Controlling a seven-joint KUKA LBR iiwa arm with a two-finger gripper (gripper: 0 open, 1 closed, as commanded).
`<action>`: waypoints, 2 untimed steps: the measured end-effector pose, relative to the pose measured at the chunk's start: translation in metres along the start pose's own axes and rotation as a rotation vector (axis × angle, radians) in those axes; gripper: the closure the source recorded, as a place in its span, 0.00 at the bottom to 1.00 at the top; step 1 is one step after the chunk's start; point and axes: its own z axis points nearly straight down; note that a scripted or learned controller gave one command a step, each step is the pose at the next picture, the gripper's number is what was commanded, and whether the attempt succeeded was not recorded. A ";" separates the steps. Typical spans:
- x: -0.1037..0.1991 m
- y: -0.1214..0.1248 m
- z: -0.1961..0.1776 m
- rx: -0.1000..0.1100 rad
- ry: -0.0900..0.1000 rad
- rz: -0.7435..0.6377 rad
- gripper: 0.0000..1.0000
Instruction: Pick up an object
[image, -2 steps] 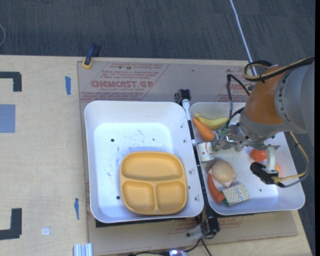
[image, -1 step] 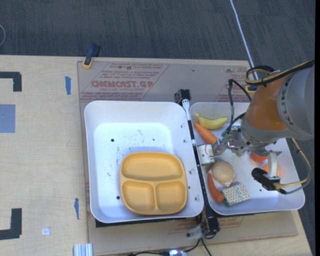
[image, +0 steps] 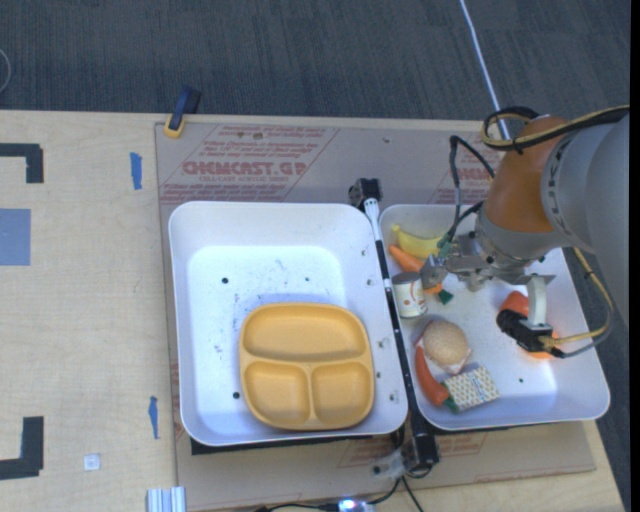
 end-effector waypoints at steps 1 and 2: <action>0.001 0.001 -0.011 -0.005 0.000 -0.001 1.00; -0.004 0.001 -0.012 -0.006 -0.007 0.002 0.00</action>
